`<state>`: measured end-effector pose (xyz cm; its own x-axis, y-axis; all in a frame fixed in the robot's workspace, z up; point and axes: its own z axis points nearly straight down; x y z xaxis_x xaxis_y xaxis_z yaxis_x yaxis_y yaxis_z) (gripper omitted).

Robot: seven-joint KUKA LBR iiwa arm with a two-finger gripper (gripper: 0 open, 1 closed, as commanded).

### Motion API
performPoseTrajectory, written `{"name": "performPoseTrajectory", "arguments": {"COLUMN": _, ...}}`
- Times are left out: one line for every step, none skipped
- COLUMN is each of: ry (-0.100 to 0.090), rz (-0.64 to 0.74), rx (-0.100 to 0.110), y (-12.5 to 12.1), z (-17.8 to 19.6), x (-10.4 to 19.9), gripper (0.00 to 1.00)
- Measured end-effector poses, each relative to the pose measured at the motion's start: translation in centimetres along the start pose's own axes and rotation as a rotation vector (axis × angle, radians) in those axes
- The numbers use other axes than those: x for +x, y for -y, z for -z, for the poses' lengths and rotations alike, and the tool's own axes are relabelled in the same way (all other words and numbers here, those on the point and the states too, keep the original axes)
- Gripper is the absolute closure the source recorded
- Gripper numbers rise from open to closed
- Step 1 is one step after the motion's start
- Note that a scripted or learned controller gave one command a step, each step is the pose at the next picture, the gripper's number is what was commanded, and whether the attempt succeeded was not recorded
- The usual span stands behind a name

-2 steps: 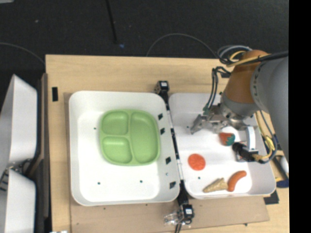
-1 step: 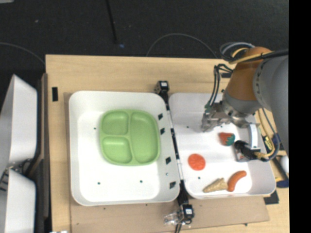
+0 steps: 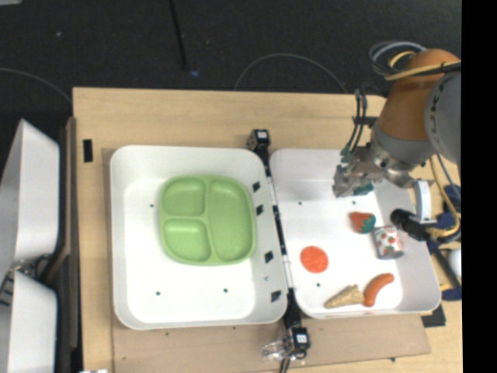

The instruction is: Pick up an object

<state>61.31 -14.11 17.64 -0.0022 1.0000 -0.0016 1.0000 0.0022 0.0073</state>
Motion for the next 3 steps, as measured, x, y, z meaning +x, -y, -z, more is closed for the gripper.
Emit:
{"name": "performPoseTrajectory", "arguments": {"ry": 0.000, "rz": 0.001, "rx": 0.001, "y": -0.2, "z": 5.4, "x": -0.1, "gripper": 1.00}}
{"name": "performPoseTrajectory", "arguments": {"ry": -0.002, "rz": 0.005, "rx": 0.004, "y": -1.6, "z": 6.6, "x": 5.3, "gripper": 1.00}}
{"name": "performPoseTrajectory", "arguments": {"ry": -0.002, "rz": 0.004, "rx": 0.004, "y": -1.9, "z": 7.5, "x": 10.2, "gripper": 1.00}}
